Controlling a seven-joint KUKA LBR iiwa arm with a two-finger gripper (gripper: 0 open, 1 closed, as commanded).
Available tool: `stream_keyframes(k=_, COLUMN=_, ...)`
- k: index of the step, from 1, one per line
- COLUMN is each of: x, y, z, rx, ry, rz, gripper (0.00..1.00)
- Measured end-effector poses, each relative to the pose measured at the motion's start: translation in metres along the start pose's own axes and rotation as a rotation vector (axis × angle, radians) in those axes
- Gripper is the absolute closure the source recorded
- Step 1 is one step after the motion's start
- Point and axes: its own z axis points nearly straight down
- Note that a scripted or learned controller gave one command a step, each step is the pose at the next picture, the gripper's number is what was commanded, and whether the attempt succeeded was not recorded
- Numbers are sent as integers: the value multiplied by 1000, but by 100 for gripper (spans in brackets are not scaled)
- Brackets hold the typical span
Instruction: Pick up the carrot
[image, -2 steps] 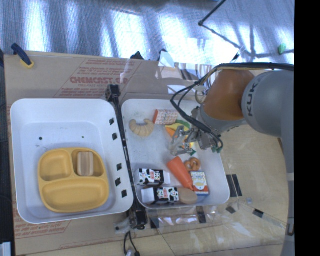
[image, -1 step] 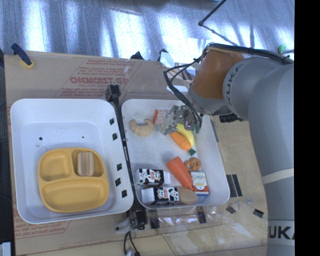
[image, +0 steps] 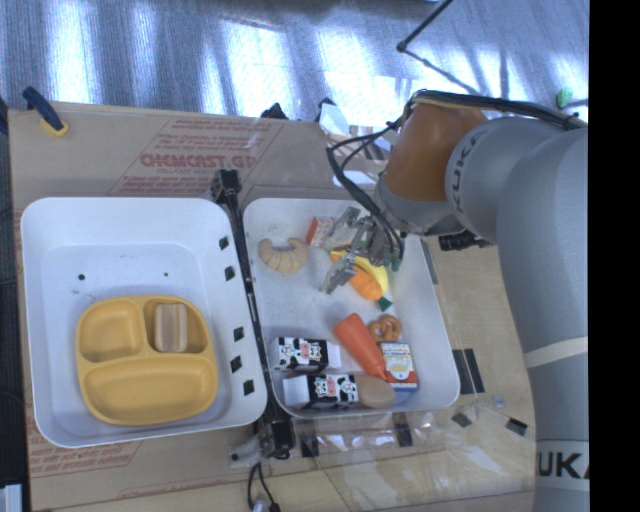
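Gripper (image: 352, 262) sits low in the right bin (image: 432, 300), just above-right of the croissant (image: 284, 255), its jaws parted and straddling a small carrot (image: 366, 283) with a green top; contact not confirmed, no grip claimed. That carrot is short, orange, lying slantwise beside a yellow banana (image: 374, 271), which probably crowds the approach. A larger orange cone-shaped piece (image: 359, 345) lies below-right of the croissant, between the milk cartons (image: 302, 352) and the pretzel (image: 383, 326), possibly another carrot.
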Motion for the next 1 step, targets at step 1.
stream_keyframes(k=1, x=31, y=-41, z=-2, rx=-5, ry=-18, rz=340, gripper=0)
